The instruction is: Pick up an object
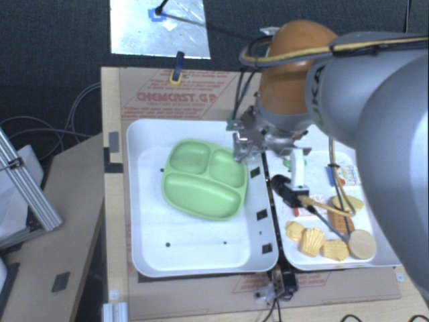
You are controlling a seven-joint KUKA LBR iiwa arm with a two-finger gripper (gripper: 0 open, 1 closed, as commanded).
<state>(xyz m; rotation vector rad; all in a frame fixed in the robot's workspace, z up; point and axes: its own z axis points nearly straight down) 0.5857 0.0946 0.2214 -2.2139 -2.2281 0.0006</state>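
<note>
We see the gripper (242, 149) low over the view-left shallow white bin (194, 260), right at the upper-right rim of the pale green, three-compartment plastic plate (201, 186) and just beside the wall shared w/ the view-right white bin (328, 263); the grey arm (375, 99) w/ its orange band (295, 52) crowds that corner, so we cannot tell whether the gripper is open, closed or gripping anything, and we won't guess.

The task names no object; judging by position, the plate is prob. the target; it lies flat near the middle of its bin, alone there, its far-right edge under or touching the gripper (which of the two, we can't say). Other candidates sit in the other bin: several yellow ridged chip-like pieces (312, 240) near the front, a round tan disc (362, 243) beside them, a thin tan stick-like tool (328, 213) lying across the heap.

Risks, as we judge them: the plate is wide, shallow and smooth, so a pinch on one rim would be off-centre; it could tilt, pivot and slip out on the lift; if the rim isn't inside the grip, closing would catch nothing, or just shove the plate across the bin floor; the approach is v. close to the shared wall, so a small sideways error could knock the wall instead of taking the plate; a lift w/out a check may come up empty.
</note>
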